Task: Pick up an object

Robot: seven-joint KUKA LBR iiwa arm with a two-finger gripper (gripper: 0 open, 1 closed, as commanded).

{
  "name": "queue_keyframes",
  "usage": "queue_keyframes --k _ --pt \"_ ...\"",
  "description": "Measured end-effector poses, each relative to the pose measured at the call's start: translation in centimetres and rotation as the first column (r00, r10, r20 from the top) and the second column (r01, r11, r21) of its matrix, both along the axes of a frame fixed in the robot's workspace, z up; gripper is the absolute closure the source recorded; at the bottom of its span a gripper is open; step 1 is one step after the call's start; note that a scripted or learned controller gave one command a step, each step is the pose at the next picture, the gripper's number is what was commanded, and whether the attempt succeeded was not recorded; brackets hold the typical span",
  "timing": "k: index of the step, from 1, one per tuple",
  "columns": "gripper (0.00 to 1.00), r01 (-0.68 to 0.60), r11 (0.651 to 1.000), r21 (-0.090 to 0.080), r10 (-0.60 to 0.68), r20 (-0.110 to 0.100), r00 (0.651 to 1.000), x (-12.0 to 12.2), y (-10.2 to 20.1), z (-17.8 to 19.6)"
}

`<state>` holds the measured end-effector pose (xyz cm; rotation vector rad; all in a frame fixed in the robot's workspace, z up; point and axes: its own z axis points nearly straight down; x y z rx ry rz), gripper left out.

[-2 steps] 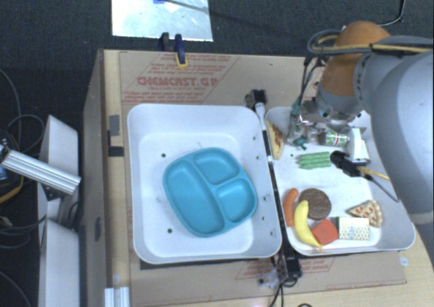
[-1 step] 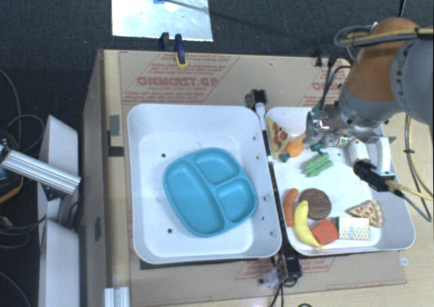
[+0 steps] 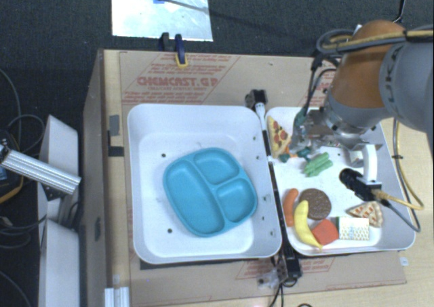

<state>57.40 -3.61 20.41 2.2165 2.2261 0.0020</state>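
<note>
Two white bins (image 3: 135, 183) sit on the bench; gripper (image 3: 306, 144) hangs low over the green toy (image 3: 317, 163), grip state unreadable, nothing lifted.

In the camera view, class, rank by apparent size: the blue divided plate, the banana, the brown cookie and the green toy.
1. Blue divided plate, clearly largest.
2. Banana and brown cookie: look alike in area, so unranked; the banana is longer, the cookie wider.
3. Green toy, smallest, partly tucked near the gripper.
</note>
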Motion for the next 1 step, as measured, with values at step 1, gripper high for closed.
queue_keyframes --k 1 --pt "1.00 0.003 1.000 0.000 -0.003 0.000 1.000 -3.07 0.13 1.52"
